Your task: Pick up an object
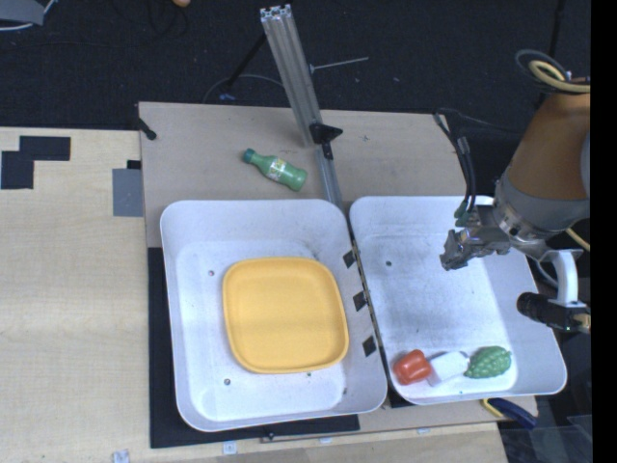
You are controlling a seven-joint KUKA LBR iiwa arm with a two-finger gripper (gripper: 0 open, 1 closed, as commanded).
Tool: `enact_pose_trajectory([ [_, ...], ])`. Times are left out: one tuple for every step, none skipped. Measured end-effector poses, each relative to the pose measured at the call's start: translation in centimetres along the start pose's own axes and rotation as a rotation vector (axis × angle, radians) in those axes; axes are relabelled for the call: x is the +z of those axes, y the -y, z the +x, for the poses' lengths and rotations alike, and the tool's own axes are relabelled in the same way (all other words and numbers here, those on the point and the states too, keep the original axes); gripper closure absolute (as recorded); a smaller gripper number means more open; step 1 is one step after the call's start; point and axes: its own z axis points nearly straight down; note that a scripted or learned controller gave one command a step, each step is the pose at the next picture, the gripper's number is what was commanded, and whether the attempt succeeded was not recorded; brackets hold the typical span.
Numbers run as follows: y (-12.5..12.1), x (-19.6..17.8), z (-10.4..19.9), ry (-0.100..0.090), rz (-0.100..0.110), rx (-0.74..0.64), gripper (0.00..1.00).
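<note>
Gripper [459,256] over right bin [424,287], finger state unclear; judged best: descend squarely over red object [413,366]

A green bottle [275,169] lies on the bench [386,152] beside a metal rail [294,61].

Two shallow white bins sit side by side on a bench. The left bin [193,258] holds a yellow plate [284,313]. The right bin [415,287] holds a red object [413,366], a white object [447,366] and a green object [488,362] along its near edge. The gripper [461,252] hovers above the right bin. A green bottle [275,169] lies on the bench behind the bins.
</note>
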Motion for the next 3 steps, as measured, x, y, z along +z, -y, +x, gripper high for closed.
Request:
enact_pose_trajectory([
  [1.1, 0.9, 5.1, -0.001, 0.002, -0.001, 1.00],
  [0.8, 0.4, 10.4, -0.001, 0.001, -0.001, 1.00],
  [1.8, 0.9, 16.2, -0.001, 0.001, -0.001, 1.00],
])
